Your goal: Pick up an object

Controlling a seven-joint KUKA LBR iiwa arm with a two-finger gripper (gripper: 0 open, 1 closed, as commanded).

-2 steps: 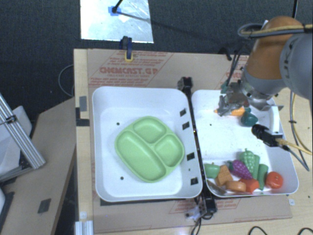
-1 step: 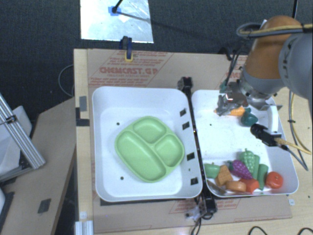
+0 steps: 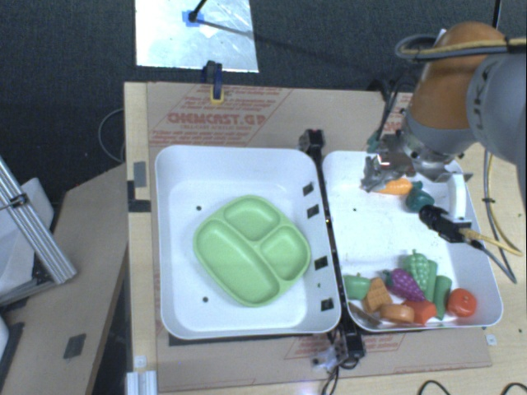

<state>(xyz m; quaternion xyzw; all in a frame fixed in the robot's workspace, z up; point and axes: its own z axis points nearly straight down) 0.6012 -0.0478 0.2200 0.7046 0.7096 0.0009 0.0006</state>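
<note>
Gripper (image 3: 380,174) low at far end of right bin (image 3: 362,220), just beside orange piece (image 3: 397,187); finger state: cannot tell. Centre over piece, descend straight, close fully before lifting; avoid teal piece (image 3: 419,198).

Fixed overhead cam, slanted, both bins (image 3: 247,159)

We see the arm (image 3: 486,81) reaching in from the right, its grey body bent downward toward the upper part of the right-hand side. An orange band (image 3: 449,72) wraps it above the wrist, and cables loop over the top. The gripper (image 3: 380,171) hangs low at the end of the wrist, pointing down and slightly left. We cannot tell how it is set.
</note>
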